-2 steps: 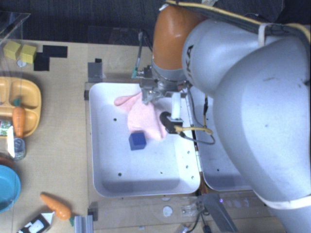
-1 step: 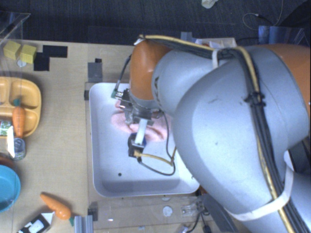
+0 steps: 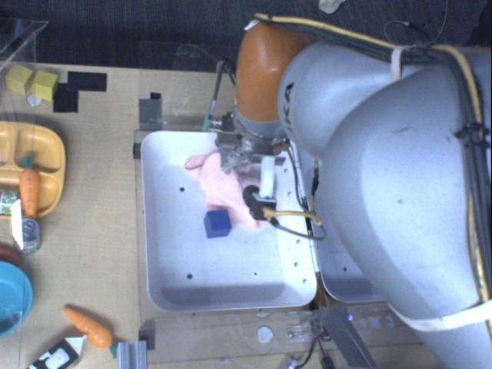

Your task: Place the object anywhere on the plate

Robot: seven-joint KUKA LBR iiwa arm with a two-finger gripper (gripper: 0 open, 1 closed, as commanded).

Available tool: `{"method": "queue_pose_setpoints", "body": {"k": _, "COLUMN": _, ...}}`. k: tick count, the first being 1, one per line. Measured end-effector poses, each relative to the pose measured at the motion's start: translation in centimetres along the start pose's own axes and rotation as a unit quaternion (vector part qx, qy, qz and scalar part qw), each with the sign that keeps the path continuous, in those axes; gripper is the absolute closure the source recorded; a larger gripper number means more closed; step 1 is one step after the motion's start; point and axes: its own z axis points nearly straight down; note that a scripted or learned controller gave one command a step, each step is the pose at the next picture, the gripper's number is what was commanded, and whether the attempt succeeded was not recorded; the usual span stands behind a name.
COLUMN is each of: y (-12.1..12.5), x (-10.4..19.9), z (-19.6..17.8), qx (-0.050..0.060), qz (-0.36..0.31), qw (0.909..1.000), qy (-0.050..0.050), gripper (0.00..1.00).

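A pink plate (image 3: 215, 184) lies in the upper middle of the left white bin (image 3: 177, 275). A small blue cube (image 3: 217, 223) sits at the plate's near edge, touching or overlapping its rim. My gripper (image 3: 244, 162) hangs low over the plate's right side, above and to the right of the cube, and the wrist hides part of the plate. A black cable loops beside it just right of the cube.
The big grey arm covers most of the right bin (image 3: 346, 287). Left of the bins stand a yellow divided tray (image 3: 42, 156) holding a carrot (image 3: 29, 192), a blue bowl (image 3: 11, 298), a second carrot (image 3: 88, 325) and yellow blocks (image 3: 32, 83).
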Motion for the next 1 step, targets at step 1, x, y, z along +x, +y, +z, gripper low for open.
{"method": "queue_pose_setpoints", "body": {"k": 1, "y": -4.21, "x": 5.34, "z": 6.39, "qx": -0.005, "qz": 0.046, "qw": 0.9989, "qy": 0.003, "gripper": 1.00}}
